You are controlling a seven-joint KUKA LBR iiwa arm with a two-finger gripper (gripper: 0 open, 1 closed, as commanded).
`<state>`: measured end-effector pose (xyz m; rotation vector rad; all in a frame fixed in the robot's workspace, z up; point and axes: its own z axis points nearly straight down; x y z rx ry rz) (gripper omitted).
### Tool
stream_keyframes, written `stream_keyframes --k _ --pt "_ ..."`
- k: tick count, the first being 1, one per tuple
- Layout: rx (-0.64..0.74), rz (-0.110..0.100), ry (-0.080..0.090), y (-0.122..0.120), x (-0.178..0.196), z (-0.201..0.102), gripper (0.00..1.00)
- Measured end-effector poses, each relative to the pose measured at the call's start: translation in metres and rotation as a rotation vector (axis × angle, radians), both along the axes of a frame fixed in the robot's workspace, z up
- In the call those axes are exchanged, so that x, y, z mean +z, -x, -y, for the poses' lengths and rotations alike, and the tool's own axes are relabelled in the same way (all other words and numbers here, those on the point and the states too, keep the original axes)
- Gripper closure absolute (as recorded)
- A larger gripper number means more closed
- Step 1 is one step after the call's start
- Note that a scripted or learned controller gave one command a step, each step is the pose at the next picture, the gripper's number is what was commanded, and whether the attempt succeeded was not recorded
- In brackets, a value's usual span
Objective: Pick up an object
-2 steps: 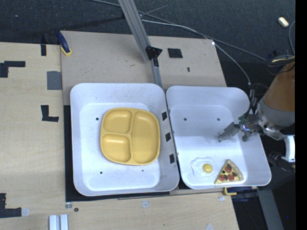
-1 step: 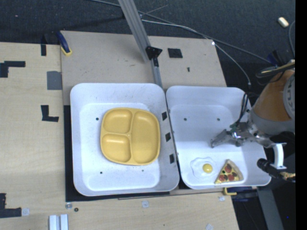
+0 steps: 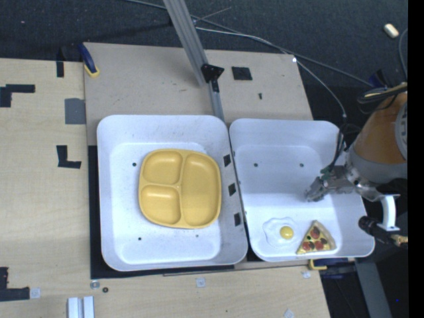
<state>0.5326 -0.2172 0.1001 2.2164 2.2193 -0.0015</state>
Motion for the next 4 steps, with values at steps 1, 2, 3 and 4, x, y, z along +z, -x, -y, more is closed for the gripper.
stream_keyframes --k 1,2,3,4 --pt "0.001 0.001 -0.003 -0.004 0.054 -0.010 1.00" --pt "0.001 0.003 -0.002 -0.008 0.117 -0.009 1.00" --pt "0.001 0.001 -0.003 -0.001 0.167 -0.016 1.00" --pt "0.004 -0.005 -0.005 -0.002 0.151 -0.072 1.00"
